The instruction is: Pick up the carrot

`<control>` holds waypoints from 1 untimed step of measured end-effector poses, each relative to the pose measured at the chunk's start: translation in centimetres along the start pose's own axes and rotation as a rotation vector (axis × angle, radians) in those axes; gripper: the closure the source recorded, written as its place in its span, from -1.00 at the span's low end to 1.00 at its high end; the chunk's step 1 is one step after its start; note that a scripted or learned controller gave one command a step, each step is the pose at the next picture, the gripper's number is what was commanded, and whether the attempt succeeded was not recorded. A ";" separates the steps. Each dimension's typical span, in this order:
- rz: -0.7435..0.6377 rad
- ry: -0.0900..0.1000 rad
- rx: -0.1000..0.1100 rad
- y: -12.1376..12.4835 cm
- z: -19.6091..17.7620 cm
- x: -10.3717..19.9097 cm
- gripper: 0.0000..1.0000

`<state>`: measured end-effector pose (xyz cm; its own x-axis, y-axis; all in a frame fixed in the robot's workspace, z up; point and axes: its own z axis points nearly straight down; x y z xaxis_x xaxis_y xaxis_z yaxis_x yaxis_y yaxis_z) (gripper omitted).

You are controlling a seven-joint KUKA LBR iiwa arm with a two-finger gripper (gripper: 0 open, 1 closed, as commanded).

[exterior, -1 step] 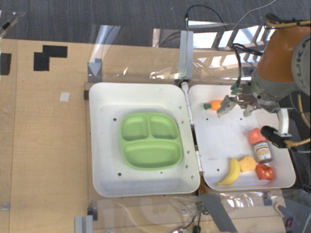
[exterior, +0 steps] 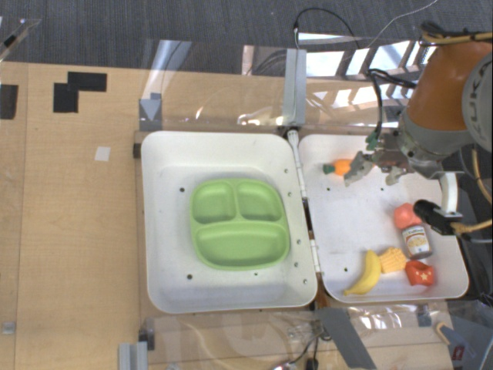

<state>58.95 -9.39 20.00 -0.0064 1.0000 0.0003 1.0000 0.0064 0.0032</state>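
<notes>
Approaching the carrot point(exterior: 340, 166) is the step in hand, judged from the layout: the gripper point(exterior: 375, 169) sits low over the right bin point(exterior: 347, 230), with the carrot just beside its left-hand finger, toward the divider between the bins. The carrot is a small orange piece with a green end, and it lies on the bin floor in the far part of the right bin. It is not between the fingers; no grasp is made.

The two fingers stand apart, one angled toward the carrot and one away from it, with a bare patch of bin floor between them.

Relative to the gripper, the remaining items lie nearer the camera and toward the arm side. A small jar with a red lid point(exterior: 414, 236) is near; a banana point(exterior: 366, 273), a yellow corn piece point(exterior: 392, 261) and a red item point(exterior: 420, 273) are well apart from it, along the near edge of the same bin. The green divided plate point(exterior: 239, 223) lies in the left bin point(exterior: 166, 230), well beyond the carrot from the gripper.

The next move calls for a short shift toward the divider so that the carrot lies midway between the fingers, then a descent to the floor, then closure. The likely risk is that the near finger nudges the carrot aside instead of straddling it.
</notes>
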 end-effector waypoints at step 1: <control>0.125 -0.002 -0.003 -1.9 -7.3 -2.6 -1.00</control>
<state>57.00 -12.04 27.34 0.1179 0.9930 -0.0007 0.9930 -0.1179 0.0058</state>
